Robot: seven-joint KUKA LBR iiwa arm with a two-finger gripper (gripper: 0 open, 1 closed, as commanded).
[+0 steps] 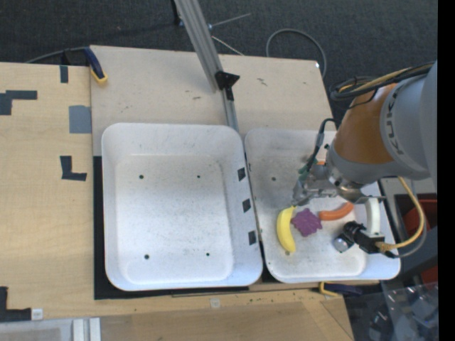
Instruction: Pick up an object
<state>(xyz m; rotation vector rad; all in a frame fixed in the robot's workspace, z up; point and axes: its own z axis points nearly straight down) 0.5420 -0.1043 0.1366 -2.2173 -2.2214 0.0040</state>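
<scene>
Dark carpet surrounds a pale wooden bench on which two shallow white bins sit side by side. The pincer hangs low over the right bin, carried by the grey arm with its orange band. Whether the pincer is open or closed cannot be told from this angle, and nothing is seen in its grasp.

Three small things lie close to the pincer. A purple lump with a ragged outline sits just below its tip, very near or touching it; which of the two is unclear. A yellow banana, curved and lying lengthwise, rests just beside the lump, on the side of the pincer towards the other bin. A slim orange piece, shaped like a carrot, lies on the pincer's opposite side, towards the arm, close to the lump.

All three are in the right bin, in the part nearest the viewer. The left bin, well apart from the pincer, shows a speckled white floor.

Beyond the pincer, a slanted aluminium rail crosses the bench and ends at the seam between the bins. A blue and yellow clamp grips the bench's far corner, and a lighter tabletop with grey and dark tape marks lies past the left bin.
</scene>
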